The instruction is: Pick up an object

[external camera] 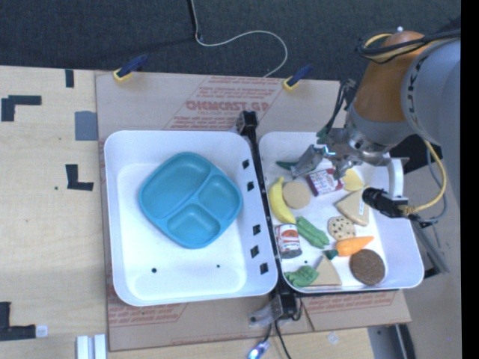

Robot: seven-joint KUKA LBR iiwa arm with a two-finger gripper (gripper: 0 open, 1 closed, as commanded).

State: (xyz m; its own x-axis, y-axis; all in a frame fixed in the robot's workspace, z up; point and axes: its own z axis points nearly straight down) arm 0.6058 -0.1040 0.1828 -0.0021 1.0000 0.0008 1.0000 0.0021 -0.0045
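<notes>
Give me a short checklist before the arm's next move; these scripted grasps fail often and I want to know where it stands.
1. Hand over the right bin: ok, it sits above the bin's upper part.
2. Target under the hand: cannot tell; a red-and-white packet and a round tan piece both lie close by.
3. Anything held: cannot tell.
4. Crowding: not ok; banana, carrot, cookie and brown disc lie packed together.
5. Left bin: ok, the blue tray lies flat in it.
6. Cable near the wrist: cannot tell whether it will snag.
</notes>
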